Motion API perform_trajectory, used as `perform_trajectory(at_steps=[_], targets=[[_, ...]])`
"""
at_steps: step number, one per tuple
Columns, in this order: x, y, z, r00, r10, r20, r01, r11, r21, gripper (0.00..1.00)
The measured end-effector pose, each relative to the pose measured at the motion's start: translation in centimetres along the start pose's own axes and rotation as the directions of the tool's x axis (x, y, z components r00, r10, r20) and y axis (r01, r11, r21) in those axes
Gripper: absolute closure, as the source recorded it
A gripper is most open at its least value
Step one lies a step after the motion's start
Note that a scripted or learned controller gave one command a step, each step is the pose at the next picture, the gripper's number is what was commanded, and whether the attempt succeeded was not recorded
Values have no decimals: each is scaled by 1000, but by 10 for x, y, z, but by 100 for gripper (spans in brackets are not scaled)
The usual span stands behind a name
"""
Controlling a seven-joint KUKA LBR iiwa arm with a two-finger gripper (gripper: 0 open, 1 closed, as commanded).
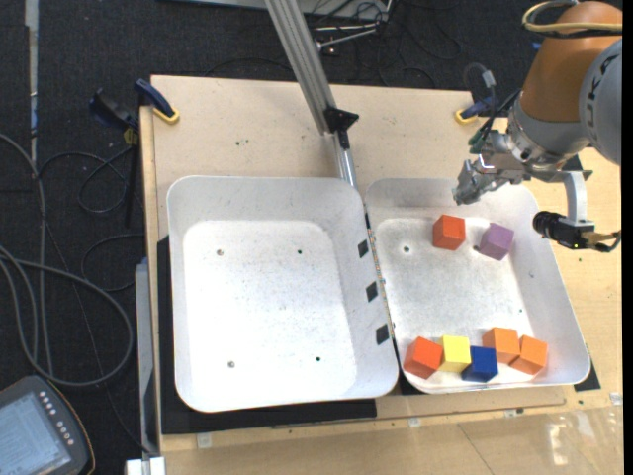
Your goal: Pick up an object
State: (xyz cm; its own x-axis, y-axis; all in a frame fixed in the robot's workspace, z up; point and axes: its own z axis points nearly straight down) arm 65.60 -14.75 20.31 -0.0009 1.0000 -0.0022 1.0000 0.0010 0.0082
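The end effector (473, 188) hangs over the far rim of the right bin (554, 295), tilted down towards the blocks, with nothing seen in its grip; whether it is open or closed cannot be told from this slanted view. Nearest to it lie an orange block (449, 232) and, just beside that, a purple block (495, 239), the two apart from each other and both on the bin floor. Along the near wall sits a cluster: an orange-red block (424, 355), a yellow block (456, 350), a blue block (483, 363) and two more orange blocks (518, 348), packed close, some touching. The left bin (188, 265) stands alongside on the bench (247, 127).

By my reading, this is the approach step: no block has been lifted yet. The orange block near the far wall looks the easiest target, since it has free space on all sides. The next move would call for centring above it, coming down with clearance from the purple neighbour, then closing on opposite faces.
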Motion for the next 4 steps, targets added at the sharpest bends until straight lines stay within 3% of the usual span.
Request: perform_trajectory(at_steps=[1,4], targets=[[0,1,-21,1000,-1,-1,1,1000,3,100],[166,-63,-39,1000,-9,-5,9,1000,9,100]])
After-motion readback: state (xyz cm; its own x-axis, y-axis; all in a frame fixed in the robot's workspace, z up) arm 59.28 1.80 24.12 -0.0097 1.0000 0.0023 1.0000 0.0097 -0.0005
